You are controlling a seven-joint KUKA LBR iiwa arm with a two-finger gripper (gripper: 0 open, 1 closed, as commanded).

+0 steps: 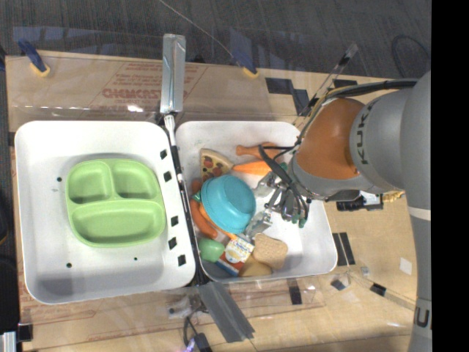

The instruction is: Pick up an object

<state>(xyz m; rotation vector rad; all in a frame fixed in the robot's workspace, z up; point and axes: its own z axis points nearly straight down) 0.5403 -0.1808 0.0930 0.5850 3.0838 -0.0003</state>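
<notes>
The right bin [316,248] holds a heap of toy food. A turquoise bowl [227,201] lies on top of the heap near its middle. Behind it lie a pizza slice [212,163], a carrot [251,169] and an orange piece [256,151]. In front sit a round cracker [270,250], a small printed packet [239,250], a green piece [211,251] and an orange piece [205,223]. My gripper [277,205] hangs low inside this bin, just right of the bowl and above the cracker. Nothing shows between its fingers.
The left bin [33,196] holds a green divided plate [115,200]. A metal clamp bar [172,72] stands at the back between the bins. The arm's grey and orange body [344,141] covers the right bin's back right corner.
</notes>
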